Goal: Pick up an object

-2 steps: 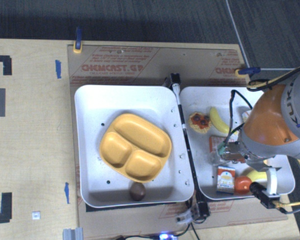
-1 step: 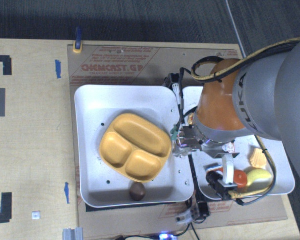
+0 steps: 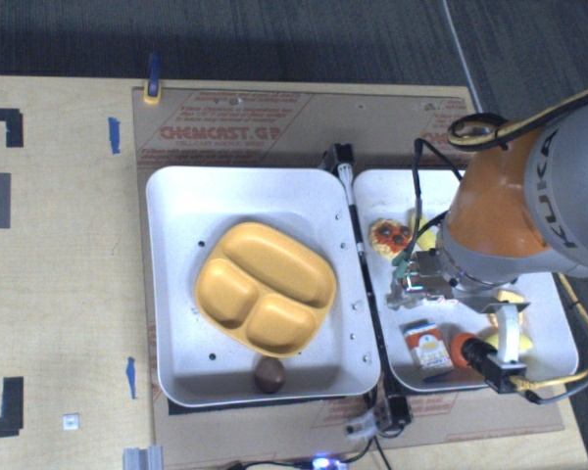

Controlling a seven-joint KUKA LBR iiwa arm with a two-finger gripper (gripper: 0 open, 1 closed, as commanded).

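Right bin (image 3: 559, 355), near edge: small orange-and-white carton (image 3: 426, 349), just below the metal two-finger gripper (image 3: 418, 287), whose grip state cannot be told. Beyond it, apparently, a round patterned yellow-red object (image 3: 388, 234).

Pale wooden tabletop (image 3: 59, 292) with black squares and blue tape marks at left. Cardboard sheet (image 3: 225, 125) printed in red under two white bins. Blue clamp (image 3: 153, 76) at its top left corner. Dark carpet (image 3: 274, 18) beyond, crossed by a thin cable (image 3: 456, 32).
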